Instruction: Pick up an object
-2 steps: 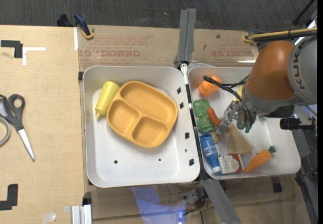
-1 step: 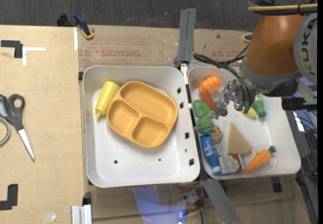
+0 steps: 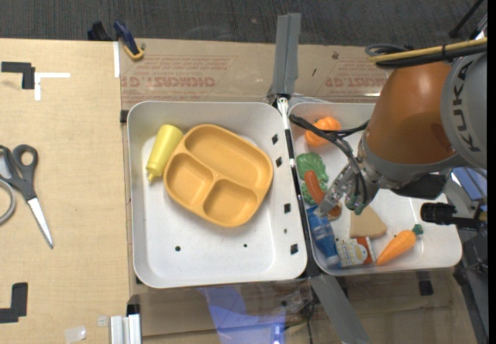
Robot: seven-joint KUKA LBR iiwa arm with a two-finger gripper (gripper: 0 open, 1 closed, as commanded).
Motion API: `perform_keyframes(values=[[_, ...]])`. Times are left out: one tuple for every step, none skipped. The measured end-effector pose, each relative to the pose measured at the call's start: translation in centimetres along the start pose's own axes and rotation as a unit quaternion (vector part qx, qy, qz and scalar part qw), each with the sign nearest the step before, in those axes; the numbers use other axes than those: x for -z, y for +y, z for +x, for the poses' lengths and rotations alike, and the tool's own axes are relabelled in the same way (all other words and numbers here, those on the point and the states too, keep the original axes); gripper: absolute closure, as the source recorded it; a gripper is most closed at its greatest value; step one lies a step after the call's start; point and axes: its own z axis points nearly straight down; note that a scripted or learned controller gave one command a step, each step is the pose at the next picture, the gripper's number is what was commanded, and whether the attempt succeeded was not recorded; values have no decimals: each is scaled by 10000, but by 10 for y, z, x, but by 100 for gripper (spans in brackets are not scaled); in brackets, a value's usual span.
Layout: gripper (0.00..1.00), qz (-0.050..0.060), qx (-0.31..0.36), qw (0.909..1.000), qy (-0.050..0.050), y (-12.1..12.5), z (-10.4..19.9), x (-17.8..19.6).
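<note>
My gripper (image 3: 346, 199) hangs low over the middle of the right bin (image 3: 442, 257), below the arm's orange band. Its two fingers stand apart, open, with nothing visibly between them. Just left of the fingers lie a green toy (image 3: 310, 163) and a red-orange piece (image 3: 314, 184). A tan wedge (image 3: 369, 223) sits right below the fingertips. A blue bottle (image 3: 321, 232) lies along the bin's left wall, with a small packet (image 3: 353, 252) beside it. A toy carrot (image 3: 397, 245) rests at the front right, and an orange fruit (image 3: 324, 126) lies at the back.
The left bin (image 3: 155, 257) holds a yellow divided plate (image 3: 217, 174) and a yellow bottle (image 3: 161, 150) at its left. Scissors (image 3: 27, 187) lie on the wooden bench far left. The arm's body covers much of the right bin's back right.
</note>
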Motion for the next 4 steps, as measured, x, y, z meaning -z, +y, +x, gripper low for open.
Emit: perform_keyframes(values=[[100,-5,-372,9993,-18,65,-26,48],[100,3,-802,9968,-5,69,59,51],[100,-4,446,9990,-20,72,-17,77],[100,-10,199,9998,-25,149,-71,59]])
